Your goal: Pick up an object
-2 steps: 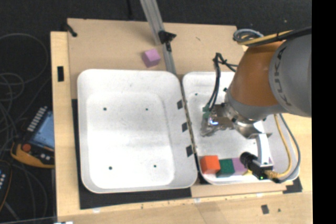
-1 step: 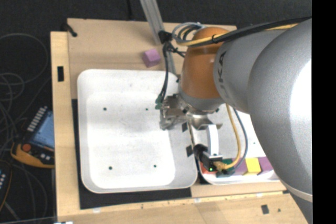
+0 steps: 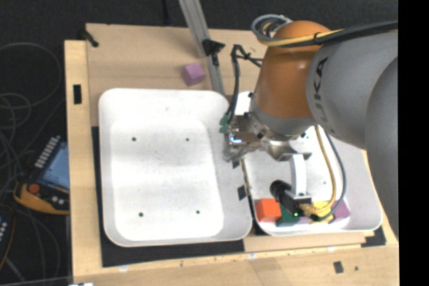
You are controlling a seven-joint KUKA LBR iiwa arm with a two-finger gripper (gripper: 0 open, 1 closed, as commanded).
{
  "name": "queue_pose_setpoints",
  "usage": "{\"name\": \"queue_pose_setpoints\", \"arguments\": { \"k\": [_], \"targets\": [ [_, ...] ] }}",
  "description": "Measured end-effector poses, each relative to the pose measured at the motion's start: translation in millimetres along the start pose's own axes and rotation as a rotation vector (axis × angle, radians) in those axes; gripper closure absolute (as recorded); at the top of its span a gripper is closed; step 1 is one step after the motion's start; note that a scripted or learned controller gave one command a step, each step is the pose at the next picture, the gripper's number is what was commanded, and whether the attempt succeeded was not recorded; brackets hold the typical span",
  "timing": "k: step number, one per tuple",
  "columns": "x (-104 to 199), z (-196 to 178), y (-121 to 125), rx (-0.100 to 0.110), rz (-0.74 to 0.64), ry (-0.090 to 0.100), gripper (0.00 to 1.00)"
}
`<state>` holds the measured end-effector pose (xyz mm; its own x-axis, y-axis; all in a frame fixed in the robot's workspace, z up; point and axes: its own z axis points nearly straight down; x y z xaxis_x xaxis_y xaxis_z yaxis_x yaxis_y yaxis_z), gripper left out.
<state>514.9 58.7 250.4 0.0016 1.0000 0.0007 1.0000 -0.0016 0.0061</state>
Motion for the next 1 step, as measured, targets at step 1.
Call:
{"name": "queue_pose_setpoints", "arguments": {
  "k": [1],
  "targets": [
    [22.7, -243.6, -14.2, -0.005, -0.006, 0.002, 1.00]
  ]
}}
